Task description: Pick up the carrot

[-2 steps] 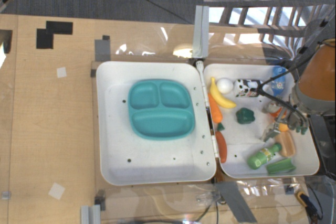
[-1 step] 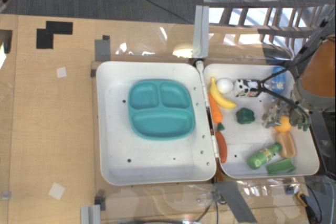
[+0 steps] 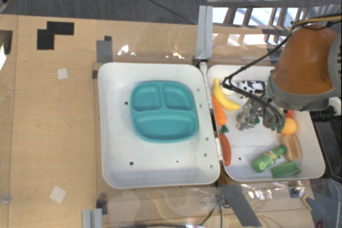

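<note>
The grey arm with its orange band reaches in over the right white bin [image 3: 315,168], its metal two-finger gripper [image 3: 250,119] pointing down above the bin's middle (whether it is spread or closed I cannot tell). The slim orange carrot [image 3: 219,114] lies along that bin's left wall, just below a yellow banana [image 3: 223,99] and above a red pepper [image 3: 226,149]. A green bottle [image 3: 267,159], a green vegetable [image 3: 285,169] and an orange fruit [image 3: 289,126] sit towards the near right corner. The left white bin [image 3: 115,168] holds a teal divided plastic plate [image 3: 163,111].
</note>
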Tool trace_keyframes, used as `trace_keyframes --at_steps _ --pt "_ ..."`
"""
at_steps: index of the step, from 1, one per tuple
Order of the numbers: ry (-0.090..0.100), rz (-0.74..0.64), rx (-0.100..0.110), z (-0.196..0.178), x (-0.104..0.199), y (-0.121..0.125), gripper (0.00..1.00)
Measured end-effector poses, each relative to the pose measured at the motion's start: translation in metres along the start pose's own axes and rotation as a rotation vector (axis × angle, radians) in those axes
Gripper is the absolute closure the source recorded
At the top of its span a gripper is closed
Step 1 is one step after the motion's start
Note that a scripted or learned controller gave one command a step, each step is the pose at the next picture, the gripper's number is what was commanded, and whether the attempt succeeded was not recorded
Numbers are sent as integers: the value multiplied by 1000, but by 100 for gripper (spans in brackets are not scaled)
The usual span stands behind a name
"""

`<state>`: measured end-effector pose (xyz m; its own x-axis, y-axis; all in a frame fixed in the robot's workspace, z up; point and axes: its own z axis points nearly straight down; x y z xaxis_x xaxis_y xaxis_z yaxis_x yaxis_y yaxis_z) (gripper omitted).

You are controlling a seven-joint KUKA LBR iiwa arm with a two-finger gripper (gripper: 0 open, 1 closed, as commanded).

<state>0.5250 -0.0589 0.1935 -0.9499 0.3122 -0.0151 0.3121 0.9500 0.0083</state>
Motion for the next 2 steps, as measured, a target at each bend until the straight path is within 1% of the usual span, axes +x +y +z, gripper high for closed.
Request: trace_keyframes --at_steps 1,2 --pt "5 9 5 3 0 -6 0" --pt "5 32 5 -6 -97 31 0"
